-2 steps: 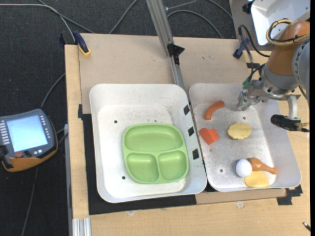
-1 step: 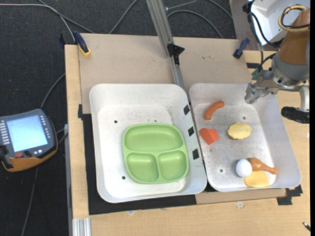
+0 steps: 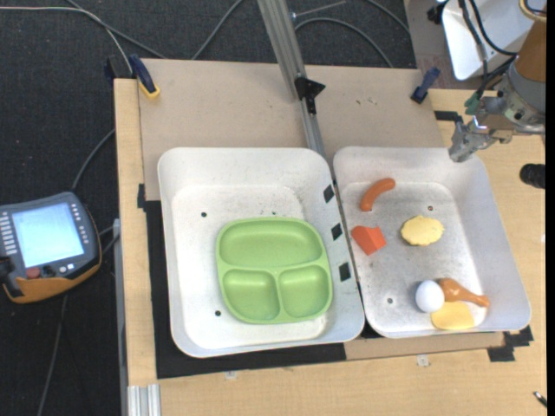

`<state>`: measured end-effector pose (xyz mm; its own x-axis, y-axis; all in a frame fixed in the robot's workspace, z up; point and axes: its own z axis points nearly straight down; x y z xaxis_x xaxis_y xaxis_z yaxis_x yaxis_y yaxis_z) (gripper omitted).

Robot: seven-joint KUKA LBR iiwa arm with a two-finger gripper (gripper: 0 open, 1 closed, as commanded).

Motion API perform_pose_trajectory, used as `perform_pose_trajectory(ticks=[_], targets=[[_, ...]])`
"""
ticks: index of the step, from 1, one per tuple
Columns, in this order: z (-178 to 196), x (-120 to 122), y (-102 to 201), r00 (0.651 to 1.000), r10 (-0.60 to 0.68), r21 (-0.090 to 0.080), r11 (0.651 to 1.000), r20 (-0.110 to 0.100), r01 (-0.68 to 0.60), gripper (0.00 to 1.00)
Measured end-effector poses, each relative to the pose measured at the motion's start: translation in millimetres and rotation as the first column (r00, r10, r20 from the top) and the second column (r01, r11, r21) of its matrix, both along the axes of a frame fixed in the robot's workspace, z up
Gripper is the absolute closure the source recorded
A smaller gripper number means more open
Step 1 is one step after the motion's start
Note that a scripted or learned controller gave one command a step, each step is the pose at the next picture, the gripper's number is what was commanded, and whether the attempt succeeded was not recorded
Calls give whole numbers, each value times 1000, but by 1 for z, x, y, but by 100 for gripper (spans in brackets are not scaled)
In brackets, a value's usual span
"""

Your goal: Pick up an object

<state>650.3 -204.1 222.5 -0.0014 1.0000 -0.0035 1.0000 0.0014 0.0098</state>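
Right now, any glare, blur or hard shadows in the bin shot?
Camera view: lighting is even and soft, with faint shadows under the green tray and toys; the white bins look bright but not blown out; the hand at the right bin's corner looks slightly soft.

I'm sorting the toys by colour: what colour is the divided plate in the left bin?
Light green. The divided plate shows clearly in the camera view, lying in the left bin.

Claw point(image 3: 462, 142) above right bin's point(image 3: 494, 202) far rim, toys inside.
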Motion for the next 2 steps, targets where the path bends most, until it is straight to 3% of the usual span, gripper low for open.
perform_pose_trajectory(ticks=[1, 2], targets=[[45, 1, 2, 1000, 0, 1, 1000, -1, 0, 100], [30, -17, 52, 1000, 3, 6, 1000, -13, -3, 100]])
